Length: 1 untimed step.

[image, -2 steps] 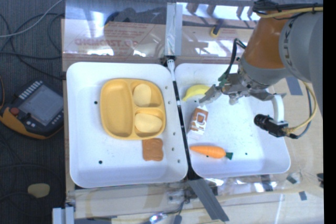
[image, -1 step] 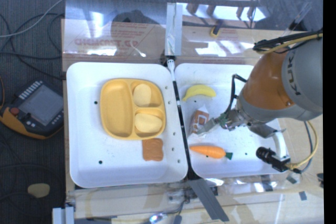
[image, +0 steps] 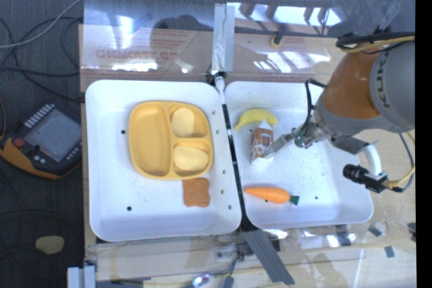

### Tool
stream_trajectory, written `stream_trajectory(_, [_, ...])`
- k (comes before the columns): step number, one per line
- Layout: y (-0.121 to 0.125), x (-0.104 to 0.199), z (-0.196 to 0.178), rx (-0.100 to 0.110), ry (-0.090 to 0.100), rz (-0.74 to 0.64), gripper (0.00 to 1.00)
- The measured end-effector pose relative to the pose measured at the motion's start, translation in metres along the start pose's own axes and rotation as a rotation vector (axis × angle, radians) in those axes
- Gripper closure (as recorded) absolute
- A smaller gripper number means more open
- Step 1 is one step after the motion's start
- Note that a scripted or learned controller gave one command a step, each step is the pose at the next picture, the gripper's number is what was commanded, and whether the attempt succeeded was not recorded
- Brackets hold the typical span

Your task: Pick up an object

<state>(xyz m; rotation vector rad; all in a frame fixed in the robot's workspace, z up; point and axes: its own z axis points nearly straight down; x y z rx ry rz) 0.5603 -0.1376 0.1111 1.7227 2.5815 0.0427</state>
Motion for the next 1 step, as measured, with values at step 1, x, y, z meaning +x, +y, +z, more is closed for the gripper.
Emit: stream_trajectory(1, [0.0823,-0.0072,0.0028,0.000,-0.011,0.021,0.00])
